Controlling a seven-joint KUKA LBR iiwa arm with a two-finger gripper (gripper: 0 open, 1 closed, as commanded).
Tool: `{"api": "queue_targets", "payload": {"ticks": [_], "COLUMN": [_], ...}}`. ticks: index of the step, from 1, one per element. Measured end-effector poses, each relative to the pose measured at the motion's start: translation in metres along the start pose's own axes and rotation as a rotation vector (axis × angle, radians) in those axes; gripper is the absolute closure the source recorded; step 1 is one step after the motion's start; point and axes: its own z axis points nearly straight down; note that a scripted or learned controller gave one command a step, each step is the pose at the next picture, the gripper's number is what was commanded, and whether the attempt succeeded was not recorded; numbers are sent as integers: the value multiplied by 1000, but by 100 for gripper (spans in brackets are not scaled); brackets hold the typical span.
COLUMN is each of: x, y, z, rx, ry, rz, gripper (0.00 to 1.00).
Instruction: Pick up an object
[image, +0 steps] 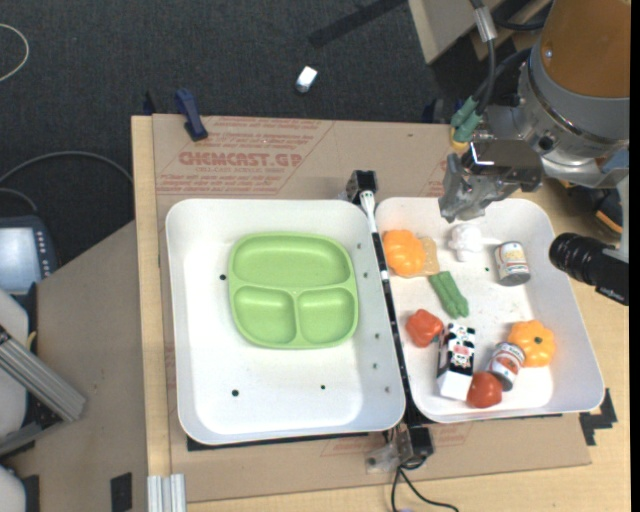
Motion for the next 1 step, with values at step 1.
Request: {"api": "queue_targets", "payload": {"ticks": [1], "x": [70], "y": [-1], "z": [10], "rx": [17], "ry": [-3], "rz": [-2], "gripper": [100]}}
